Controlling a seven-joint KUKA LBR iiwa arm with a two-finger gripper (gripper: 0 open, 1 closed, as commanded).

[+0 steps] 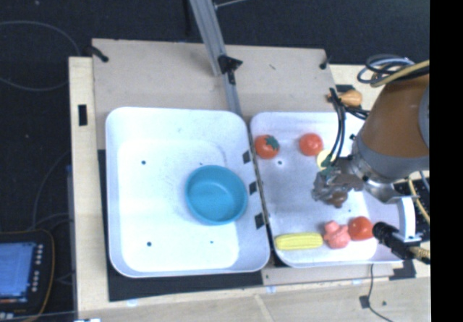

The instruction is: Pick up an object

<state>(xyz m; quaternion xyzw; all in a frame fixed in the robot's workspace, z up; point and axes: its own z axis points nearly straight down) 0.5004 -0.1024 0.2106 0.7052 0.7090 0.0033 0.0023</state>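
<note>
From above, the arm's gripper [333, 189] hangs low over the right bin [289, 190]; whether it holds anything cannot be made out. The nearest candidates lie just toward the bin's near edge: a pink toy [335, 234] touching a red tomato [360, 228], with a yellow corn cob [299, 242] stretched along that edge. A blue bowl [215, 194] sits in the left bin [145, 140].

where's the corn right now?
The corn lies in the right bin, along its near edge at the left corner, just left of the pink toy and below the gripper.
</note>
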